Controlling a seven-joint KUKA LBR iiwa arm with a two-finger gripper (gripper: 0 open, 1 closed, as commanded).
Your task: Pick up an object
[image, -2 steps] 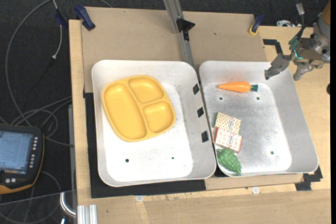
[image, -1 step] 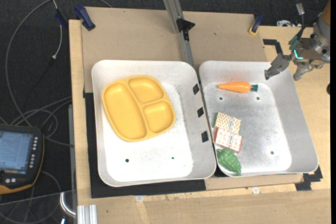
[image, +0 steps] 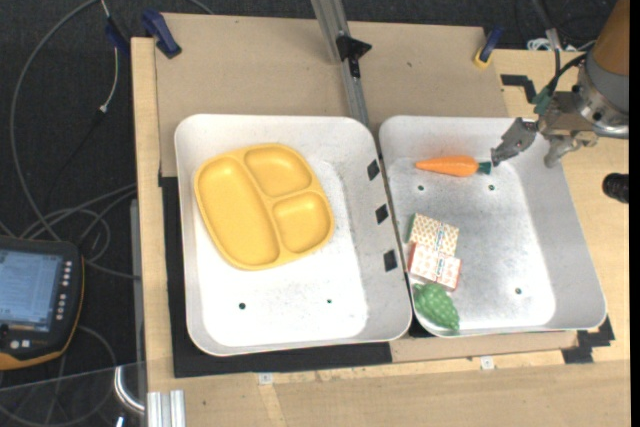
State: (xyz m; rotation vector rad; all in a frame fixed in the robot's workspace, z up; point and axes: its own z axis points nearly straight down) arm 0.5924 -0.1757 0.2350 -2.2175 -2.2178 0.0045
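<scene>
Nearest my camera, a green leafy toy (image: 437, 307) is lying at the front edge of the right bin (image: 520, 245). Touching it from behind, I am seeing two patterned packets (image: 434, 251) stacked close together. Farther back, a toy carrot (image: 447, 167) is resting on its side, green tip pointing right. My gripper (image: 532, 143) is hanging over the back right part of that bin, fingers spread apart, clamping nothing, one fingertip just beside the carrot's tip. The left bin (image: 290, 315) is carrying a yellow three-compartment plate (image: 263, 205). Both bins are sitting on the counter (image: 250, 65).
</scene>
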